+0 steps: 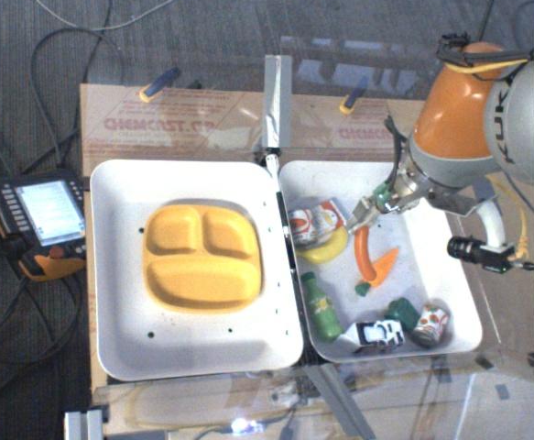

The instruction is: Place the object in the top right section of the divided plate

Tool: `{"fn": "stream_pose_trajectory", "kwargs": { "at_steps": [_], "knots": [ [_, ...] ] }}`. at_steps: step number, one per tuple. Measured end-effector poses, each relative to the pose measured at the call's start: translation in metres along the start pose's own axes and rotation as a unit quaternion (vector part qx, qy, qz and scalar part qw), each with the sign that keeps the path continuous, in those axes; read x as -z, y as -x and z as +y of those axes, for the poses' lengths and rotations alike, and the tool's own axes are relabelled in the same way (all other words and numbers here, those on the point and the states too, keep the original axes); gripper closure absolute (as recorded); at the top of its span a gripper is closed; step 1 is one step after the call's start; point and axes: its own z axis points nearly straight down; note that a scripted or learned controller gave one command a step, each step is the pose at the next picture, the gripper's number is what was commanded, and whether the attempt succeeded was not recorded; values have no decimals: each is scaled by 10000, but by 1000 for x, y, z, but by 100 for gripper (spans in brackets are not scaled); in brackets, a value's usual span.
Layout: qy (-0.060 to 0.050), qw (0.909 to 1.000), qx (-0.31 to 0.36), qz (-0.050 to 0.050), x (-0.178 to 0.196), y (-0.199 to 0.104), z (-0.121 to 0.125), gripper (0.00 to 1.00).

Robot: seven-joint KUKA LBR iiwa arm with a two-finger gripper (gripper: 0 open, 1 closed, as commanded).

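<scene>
The yellow divided plate (204,255) lies in the left bin (120,337); its top right section (228,234) holds nothing. My gripper (367,213) hangs low over the right bin (450,273), just above the upper end of an orange carrot (374,259) and to the right of a yellow banana (327,247). A red and white can (314,223) lies beside the banana. Nothing is visibly held by the gripper.
The right bin also holds a green bottle (320,305), a black and white toy car (379,335), a dark green object (401,312) and a small patterned can (431,320). A metal divider (276,108) runs between the bins. A handheld pendant (38,214) sits at the far left.
</scene>
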Motion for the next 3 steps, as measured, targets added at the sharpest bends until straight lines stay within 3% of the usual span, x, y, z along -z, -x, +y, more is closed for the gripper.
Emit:
{"fn": "stream_pose_trajectory", "kwargs": {
  "at_steps": [1,2,3],
  "knots": [
    [-9,9906,1371,-11,-47,22,-3,100],
    [-5,9806,1960,-9,-29,-44,15,100],
    [-6,9627,2704,-18,-23,-69,34,100]
  ]
}}
